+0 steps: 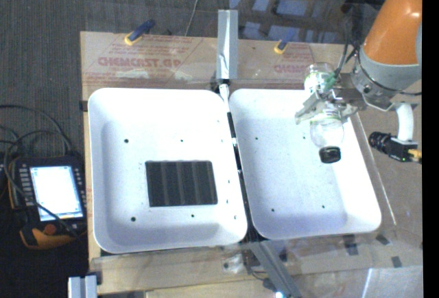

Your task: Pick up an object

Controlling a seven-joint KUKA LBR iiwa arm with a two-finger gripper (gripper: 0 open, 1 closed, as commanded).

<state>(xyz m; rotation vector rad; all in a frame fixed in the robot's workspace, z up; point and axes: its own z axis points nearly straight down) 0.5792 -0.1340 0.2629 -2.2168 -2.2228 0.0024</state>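
right bin [274,180] | small dark object [330,154] just below tool [322,108]

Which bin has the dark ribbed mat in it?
The left bin: the dark ribbed mat lies flat on its floor. The right bin holds a small black object.

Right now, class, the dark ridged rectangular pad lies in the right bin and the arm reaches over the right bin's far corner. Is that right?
Not quite. The camera view shows the dark ridged pad lying in the left bin, not the right bin. The rest holds: the arm does reach over the right bin's far corner.
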